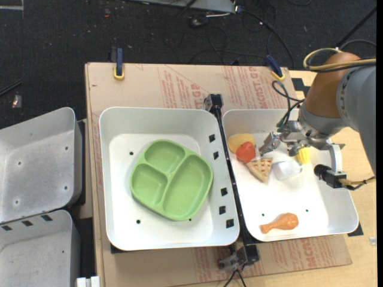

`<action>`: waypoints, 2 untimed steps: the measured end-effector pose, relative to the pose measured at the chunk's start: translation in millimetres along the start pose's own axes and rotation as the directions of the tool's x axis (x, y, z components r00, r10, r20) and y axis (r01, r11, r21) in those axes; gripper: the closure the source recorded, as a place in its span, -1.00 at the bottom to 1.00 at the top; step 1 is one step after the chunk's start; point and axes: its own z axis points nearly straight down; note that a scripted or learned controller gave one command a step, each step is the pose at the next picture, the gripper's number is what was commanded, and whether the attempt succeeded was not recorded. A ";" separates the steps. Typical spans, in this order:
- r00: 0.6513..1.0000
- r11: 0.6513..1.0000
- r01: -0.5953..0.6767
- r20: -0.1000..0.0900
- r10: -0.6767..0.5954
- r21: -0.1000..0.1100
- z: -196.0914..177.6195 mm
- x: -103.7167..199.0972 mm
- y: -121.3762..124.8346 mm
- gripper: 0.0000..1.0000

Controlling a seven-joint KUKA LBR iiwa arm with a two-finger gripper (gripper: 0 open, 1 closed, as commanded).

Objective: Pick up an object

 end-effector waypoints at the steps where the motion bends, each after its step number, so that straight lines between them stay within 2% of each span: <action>1: 1.000 1.000 0.000 0.001 0.000 -0.004 -12.4 0.0 0.8 1.00; 2: 1.000 1.000 0.001 0.001 -0.001 -0.007 -75.6 0.6 2.1 1.00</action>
